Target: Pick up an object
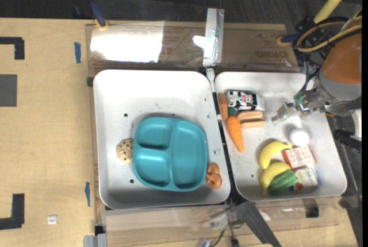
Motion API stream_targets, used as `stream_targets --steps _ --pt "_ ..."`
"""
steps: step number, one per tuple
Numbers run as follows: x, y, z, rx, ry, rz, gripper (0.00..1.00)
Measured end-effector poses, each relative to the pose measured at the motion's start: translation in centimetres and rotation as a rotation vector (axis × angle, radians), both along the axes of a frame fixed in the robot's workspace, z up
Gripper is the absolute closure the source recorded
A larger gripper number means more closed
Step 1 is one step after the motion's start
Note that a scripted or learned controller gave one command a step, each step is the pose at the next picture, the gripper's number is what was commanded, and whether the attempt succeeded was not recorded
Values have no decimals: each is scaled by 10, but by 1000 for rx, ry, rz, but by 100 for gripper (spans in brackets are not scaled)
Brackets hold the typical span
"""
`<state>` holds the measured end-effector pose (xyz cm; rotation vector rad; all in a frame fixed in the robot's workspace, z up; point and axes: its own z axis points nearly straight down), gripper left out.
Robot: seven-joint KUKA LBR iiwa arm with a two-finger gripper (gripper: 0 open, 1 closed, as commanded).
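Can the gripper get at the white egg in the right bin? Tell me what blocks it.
Probably yes. The gripper hovers just up-left of the white egg, which lies exposed with open bin floor between them. The banana and carton crowd only its lower side.

There are 2 white bins, a left bin [109, 91] and a right bin [270, 82].

The left bin holds 3 things: 1 teal plate [170, 152] with 3 parts, 1 cookie [124, 150] and 1 small orange-brown snack [213, 176].

The right bin holds more. There is 1 carrot [235, 131], 1 hot dog [250, 118] and 1 black-and-white carton [242, 100]. There are 2 yellow bananas, an upper banana [272, 151] and a lower banana [272, 172]. There is 1 white egg [299, 138], 1 green veggie [283, 181] and 1 red-and-white box [301, 164].

That makes 8 things in the right bin.
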<state>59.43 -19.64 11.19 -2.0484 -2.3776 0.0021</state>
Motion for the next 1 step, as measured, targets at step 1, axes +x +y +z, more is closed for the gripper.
stream_targets --steps 1 --pt "3 0 14 -3 -10 0 100"
